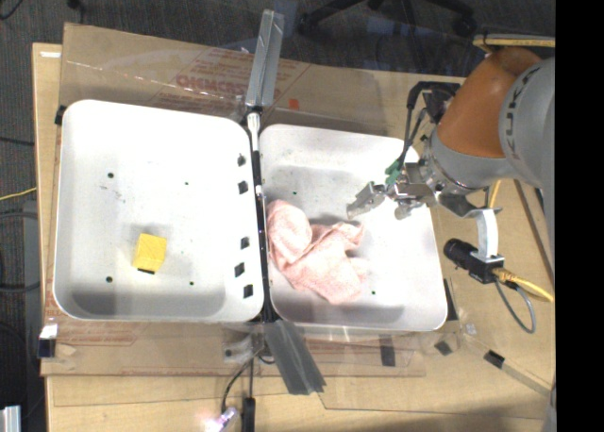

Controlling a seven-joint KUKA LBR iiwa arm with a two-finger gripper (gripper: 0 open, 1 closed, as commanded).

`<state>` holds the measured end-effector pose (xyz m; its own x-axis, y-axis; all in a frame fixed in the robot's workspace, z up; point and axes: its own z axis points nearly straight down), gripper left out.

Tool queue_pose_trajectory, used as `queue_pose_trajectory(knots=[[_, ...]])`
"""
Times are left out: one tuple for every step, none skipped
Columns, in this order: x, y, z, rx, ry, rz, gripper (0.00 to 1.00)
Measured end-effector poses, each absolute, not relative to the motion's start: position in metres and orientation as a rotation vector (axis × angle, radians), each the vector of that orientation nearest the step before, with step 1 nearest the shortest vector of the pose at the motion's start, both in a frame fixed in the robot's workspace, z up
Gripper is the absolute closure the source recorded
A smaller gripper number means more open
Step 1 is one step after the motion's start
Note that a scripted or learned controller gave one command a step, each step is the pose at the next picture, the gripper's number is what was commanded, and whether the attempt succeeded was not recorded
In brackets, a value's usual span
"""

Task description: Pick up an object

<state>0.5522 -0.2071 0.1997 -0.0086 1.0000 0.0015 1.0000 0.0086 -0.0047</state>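
Note:
A crumpled pink cloth (311,251) lies in the right bin (415,298), toward its left and front. A small yellow block (149,253) rests in the left bin (85,138), near its front left. My gripper (384,205) hangs over the right bin, just up and right of the cloth's upper corner. Its two fingers are spread apart, so it is open, and nothing sits between them. The left fingertip (362,203) is close to the cloth's edge; I cannot tell whether it touches.
A grey divider bar (257,91) runs between the two bins, with black clips along the shared wall. Brown cardboard (189,62) lies under and behind the bins. Office chair legs stand on the floor beyond the bench.

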Motion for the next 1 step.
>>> queue_pose_trajectory(knots=[[0.5531,-0.1702,0.0927,-2.034,-2.394,-0.001,0.00]])
